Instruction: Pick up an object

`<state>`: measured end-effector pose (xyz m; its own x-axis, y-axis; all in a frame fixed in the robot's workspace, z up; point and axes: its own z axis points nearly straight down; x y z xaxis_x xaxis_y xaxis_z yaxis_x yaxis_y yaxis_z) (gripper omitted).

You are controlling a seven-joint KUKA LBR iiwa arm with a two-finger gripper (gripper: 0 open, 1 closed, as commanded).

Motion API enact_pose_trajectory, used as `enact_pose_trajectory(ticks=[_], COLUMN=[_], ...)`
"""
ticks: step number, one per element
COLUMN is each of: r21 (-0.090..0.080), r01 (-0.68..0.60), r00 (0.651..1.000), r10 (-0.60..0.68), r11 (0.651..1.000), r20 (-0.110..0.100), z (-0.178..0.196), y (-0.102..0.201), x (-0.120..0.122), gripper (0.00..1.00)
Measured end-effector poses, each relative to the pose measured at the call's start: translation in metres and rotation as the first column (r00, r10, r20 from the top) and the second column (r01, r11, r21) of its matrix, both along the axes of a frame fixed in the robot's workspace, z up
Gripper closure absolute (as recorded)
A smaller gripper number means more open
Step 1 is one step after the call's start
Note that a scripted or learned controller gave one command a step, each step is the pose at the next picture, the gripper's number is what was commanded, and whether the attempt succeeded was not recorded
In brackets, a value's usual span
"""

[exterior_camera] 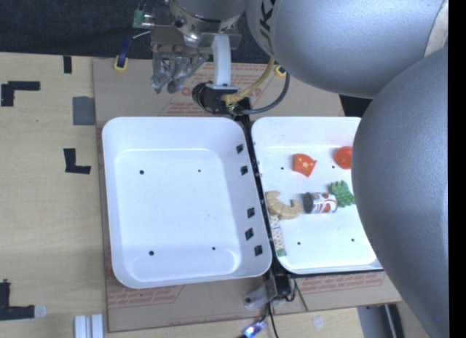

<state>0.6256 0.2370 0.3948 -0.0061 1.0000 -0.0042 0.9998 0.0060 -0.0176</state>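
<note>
Objects for picking are all gathered in the right bin (320, 253): a red piece (304, 164) and a second red piece (344, 157) towards the far side, a small dark bottle with a red and white label (320, 203) lying on its side in the middle, a green leafy item (340, 194) touching the bottle's right end, and a tan, curved item (281, 207) just beside its left end, near the wall between the bins. None of them is lifted or touched. The left bin (175, 205) lies alongside.

The step in hand is judged to be the approach, with no object yet chosen. The tool (173, 73) is seen beyond the far rim of the left bin, over the cardboard sheet (131, 96) on the table (44, 198), well apart from every object. Nothing is seen between its fingers; whether they are spread or closed cannot be told from this slant.

The next move is judged to call for a traverse to the right bin and a descent over one item. The red piece standing free is likely the easier target; the bottle is crowded on both ends.
</note>
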Motion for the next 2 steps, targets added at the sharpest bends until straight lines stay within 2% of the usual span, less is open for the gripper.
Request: enact_pose_trajectory(ticks=[1, 2], r21=[0.008, -0.001], r01=[0.004, 0.006], r00=[0.999, 1.0], r10=[-0.004, -0.006], r11=[1.0, 1.0], r20=[0.032, 0.003], z=[0.142, 0.008], y=[-0.004, -0.005], x=[0.043, 0.034], gripper=[1.0, 1.0])
